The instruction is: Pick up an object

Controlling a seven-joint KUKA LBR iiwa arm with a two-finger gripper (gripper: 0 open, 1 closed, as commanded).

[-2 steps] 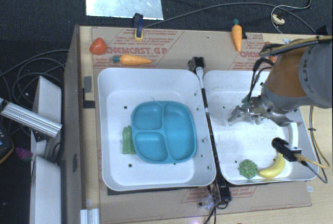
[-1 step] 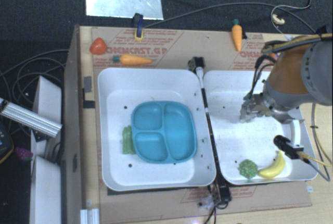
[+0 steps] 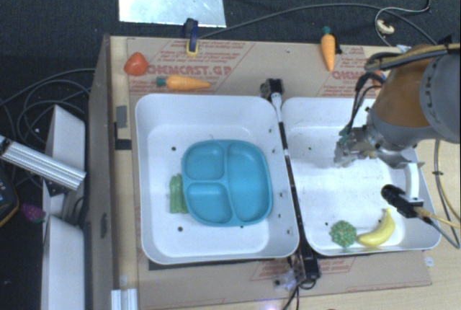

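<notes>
Nearby, banana (image 3: 379,231) beside broccoli (image 3: 343,233), jaws (image 3: 348,151) above, grip indiscernible

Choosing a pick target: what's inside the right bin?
In the right bin: a banana and a green bumpy item near the front edge. The gripper and arm cover part of the floor.
</notes>
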